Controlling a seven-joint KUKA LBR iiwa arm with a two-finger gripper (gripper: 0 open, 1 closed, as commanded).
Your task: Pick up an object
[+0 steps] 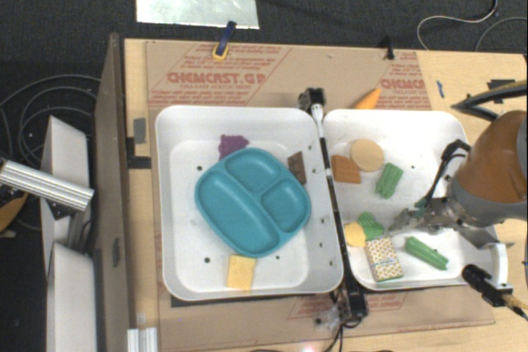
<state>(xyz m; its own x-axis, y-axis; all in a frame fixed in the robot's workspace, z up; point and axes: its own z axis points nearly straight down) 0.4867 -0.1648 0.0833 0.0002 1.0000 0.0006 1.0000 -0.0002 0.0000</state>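
White plastic walled the two shallow bins, and I, the grey arm with the orange band, reached in from the right of the frame over the right bin (452,128). My claw (415,214) hung low at the right bin's middle, above a bare patch of floor; whether it stood wide or narrow, I could not tell from this slant, and nothing showed between its tips.

Nearest to it lay a green block (426,252), flat and slanted, toward the lower right, with a patterned little box (384,260) just left of that. A smaller green piece (370,224) and a yellow disc (355,235) sat together by the divider, another green block (388,180) stood higher up, near a tan round (367,154) and an orange-brown slab (346,170).

A teal divided tray (252,200) filled much of the left bin (177,177), with a purple lump (232,146) above it and a yellow sponge (241,272) below.

To do the grab well, I judged, I should centre over the long green block, turn across its narrow width, and descend clear of the box.
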